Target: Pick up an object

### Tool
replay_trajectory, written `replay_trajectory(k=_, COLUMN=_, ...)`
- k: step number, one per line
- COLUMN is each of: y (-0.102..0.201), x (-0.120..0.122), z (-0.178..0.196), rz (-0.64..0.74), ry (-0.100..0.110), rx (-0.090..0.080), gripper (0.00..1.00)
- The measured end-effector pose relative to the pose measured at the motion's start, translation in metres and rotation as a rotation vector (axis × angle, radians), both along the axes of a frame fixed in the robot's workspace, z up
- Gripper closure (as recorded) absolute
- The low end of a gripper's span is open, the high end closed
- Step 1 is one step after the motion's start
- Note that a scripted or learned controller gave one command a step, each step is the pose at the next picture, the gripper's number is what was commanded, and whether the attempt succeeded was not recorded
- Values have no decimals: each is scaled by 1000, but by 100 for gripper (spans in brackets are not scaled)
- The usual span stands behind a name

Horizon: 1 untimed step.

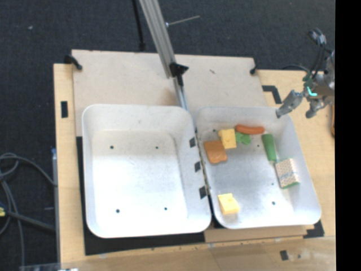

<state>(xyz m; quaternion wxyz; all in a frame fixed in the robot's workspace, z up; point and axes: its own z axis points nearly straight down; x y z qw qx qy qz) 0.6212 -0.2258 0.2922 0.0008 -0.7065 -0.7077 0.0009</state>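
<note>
The gripper [300, 107] hung at about three o'clock, just outside the upper right corner of the right bin [307, 205], its two fingers spread apart with nothing between them. It looked to me like a waiting pose, pulled clear of the bin so the camera overhead could see every piece.

All the candidates sat in that right bin. Toward twelve o'clock an orange sausage-shaped piece [250, 130] lay flat, with a small green lump [244, 139] and a yellow block [228, 138] just under it, and a brown slab [215, 151] touching the yellow block's lower left. A green stick [269, 147] lay at about two o'clock, and a speckled box [287, 173] below it, near the right wall. A second yellow block [228, 204] sat alone at seven o'clock, well apart from the rest, so I judged it the easiest to take. The left bin [90, 168] held none of them.
</note>
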Motion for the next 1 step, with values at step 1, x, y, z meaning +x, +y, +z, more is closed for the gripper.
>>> replay_trajectory(k=1, y=-1, x=0, z=3, rz=2, ry=-3, rx=-3, gripper=0)
